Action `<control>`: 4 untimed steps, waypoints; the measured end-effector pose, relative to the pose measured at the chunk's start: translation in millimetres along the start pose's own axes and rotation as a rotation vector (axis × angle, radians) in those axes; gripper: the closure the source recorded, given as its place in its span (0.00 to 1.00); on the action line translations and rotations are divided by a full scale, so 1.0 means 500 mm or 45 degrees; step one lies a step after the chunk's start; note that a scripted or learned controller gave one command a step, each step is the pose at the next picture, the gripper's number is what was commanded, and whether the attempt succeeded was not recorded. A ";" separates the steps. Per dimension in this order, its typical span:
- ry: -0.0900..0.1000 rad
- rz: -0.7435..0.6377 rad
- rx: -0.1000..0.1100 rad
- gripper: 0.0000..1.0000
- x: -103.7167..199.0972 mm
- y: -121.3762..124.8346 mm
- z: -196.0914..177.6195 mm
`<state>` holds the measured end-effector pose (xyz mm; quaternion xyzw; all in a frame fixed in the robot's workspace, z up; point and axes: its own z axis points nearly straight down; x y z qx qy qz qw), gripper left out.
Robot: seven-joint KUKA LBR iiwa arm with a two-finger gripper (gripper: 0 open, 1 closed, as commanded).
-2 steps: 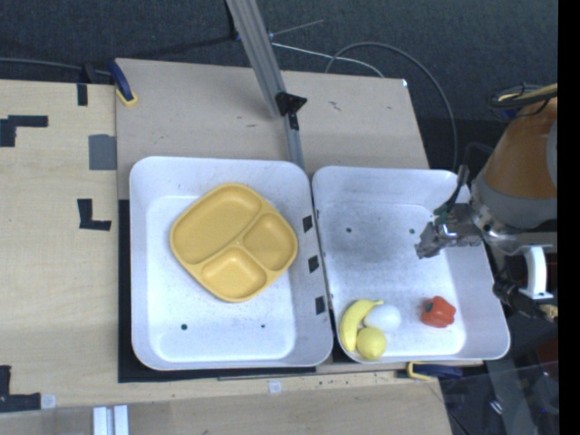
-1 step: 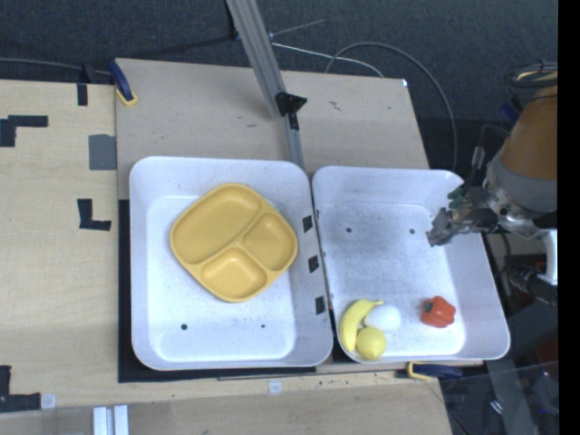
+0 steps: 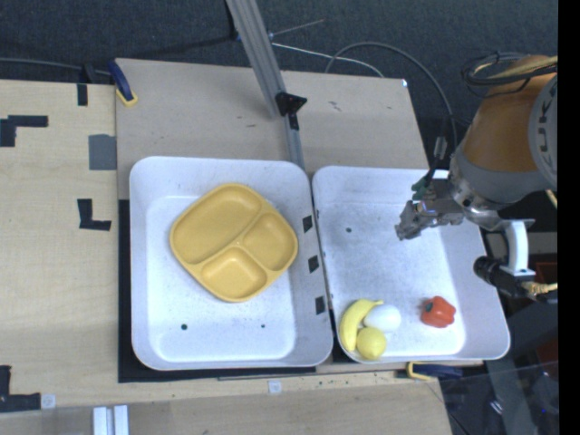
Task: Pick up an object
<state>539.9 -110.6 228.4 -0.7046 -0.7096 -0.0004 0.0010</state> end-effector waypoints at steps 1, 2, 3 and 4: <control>0.000 0.000 0.000 1.00 0.102 0.001 -0.018; -0.001 0.000 0.002 1.00 0.220 0.009 0.006; -0.001 0.001 0.003 1.00 0.317 0.015 0.023; 0.000 0.000 0.001 1.00 0.417 0.002 -0.002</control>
